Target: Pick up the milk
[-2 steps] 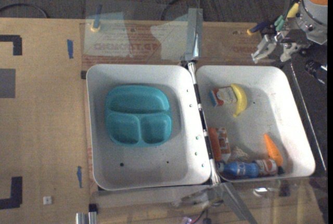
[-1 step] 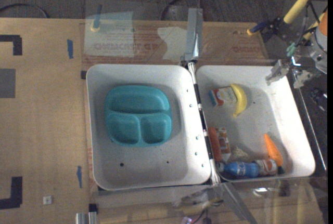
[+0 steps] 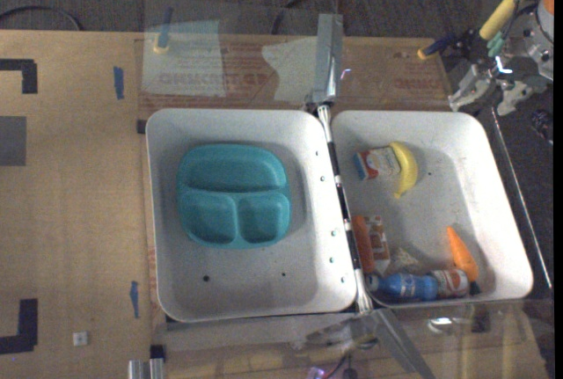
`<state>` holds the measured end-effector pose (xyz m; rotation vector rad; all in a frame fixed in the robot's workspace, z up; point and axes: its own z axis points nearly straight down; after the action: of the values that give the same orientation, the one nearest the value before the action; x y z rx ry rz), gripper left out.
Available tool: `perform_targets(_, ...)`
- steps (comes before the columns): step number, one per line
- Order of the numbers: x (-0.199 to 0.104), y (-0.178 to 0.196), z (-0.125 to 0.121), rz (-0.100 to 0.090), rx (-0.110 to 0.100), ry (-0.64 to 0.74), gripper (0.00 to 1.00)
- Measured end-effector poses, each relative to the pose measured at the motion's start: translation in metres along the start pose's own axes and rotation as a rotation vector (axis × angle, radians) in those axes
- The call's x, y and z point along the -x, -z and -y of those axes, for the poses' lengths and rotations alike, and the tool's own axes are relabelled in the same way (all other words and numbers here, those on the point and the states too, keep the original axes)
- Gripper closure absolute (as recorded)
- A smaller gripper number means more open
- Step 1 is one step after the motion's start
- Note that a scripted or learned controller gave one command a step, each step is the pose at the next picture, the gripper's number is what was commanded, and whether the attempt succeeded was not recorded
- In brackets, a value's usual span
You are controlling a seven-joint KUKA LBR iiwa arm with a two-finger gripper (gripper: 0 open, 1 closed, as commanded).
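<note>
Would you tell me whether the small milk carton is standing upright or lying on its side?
Lying on its side: the small white and red milk carton rests flat in the right white bin, touching the yellow banana.

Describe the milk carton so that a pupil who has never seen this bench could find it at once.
Look in the right white bin, at its upper part. There a small milk carton lies on its side, right beside the yellow banana. It is the bin's one boxy white item with red and blue print.
</note>
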<state>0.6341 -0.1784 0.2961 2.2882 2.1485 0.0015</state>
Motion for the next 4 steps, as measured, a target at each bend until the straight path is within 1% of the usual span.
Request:
perform_targets(1,0.040,0.004,0.051,-0.001,-0.002,0.078,0.00)
perform_targets(2,0.053,0.046,0.121,-0.001,-0.003,-0.035,0.00)
perform_targets(3,0.055,0.057,0.120,0.001,0.001,-0.038,1.00)
perform_targets(4,0.039,0.140,0.151,0.001,-0.001,-0.246,1.00)
